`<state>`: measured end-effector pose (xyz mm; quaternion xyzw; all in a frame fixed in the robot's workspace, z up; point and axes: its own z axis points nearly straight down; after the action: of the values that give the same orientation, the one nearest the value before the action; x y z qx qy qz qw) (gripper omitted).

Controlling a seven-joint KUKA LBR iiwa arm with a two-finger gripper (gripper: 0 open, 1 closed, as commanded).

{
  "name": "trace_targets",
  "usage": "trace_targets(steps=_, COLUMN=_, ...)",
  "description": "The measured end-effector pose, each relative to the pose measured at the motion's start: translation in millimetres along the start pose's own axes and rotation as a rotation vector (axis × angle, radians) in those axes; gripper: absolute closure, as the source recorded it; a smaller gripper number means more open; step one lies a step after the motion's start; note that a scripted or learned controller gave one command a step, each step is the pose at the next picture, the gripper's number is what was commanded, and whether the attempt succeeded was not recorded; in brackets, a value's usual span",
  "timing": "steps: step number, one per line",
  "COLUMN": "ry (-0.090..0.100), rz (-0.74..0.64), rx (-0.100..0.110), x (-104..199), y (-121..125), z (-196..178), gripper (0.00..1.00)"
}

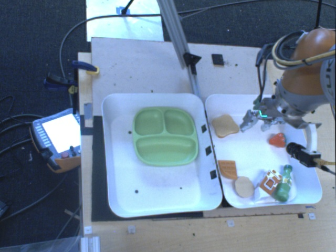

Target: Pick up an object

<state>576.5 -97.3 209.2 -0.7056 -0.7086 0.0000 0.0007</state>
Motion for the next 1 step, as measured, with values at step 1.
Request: trace_targets(steps=1, ry=0.0, rz=0.0, rx=-0.002, x=0.0, y=0.5, z=-1.0, gripper=0.0)
